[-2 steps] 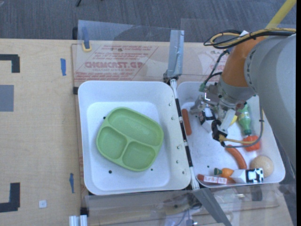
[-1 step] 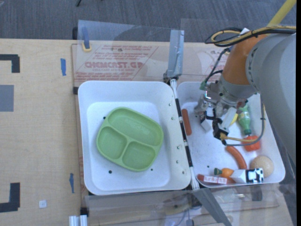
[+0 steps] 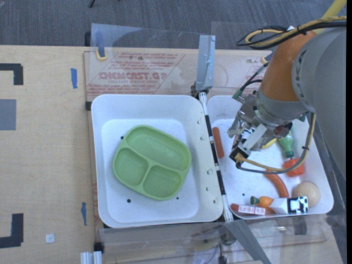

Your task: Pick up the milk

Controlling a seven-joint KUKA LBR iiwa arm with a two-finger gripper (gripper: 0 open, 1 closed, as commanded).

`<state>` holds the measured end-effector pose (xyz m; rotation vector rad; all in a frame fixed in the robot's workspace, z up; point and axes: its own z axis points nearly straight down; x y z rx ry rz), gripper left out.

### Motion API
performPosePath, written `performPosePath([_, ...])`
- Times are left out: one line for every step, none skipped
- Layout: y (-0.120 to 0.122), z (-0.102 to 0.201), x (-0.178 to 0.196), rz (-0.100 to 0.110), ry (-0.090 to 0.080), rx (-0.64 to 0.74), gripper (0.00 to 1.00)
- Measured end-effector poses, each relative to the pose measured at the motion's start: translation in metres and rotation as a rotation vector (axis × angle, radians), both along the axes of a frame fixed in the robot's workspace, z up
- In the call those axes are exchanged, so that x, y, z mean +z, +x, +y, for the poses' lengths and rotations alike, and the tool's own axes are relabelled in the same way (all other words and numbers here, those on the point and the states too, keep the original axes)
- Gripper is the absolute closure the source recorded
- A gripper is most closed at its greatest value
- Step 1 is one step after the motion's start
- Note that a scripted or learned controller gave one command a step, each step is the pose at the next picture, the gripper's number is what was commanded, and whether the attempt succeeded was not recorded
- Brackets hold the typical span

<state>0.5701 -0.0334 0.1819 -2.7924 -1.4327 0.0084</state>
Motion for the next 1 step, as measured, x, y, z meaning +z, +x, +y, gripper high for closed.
performPosePath([0.0196, 0.0187, 0.0440, -0.003, -0.001, 0.179, 1.00])
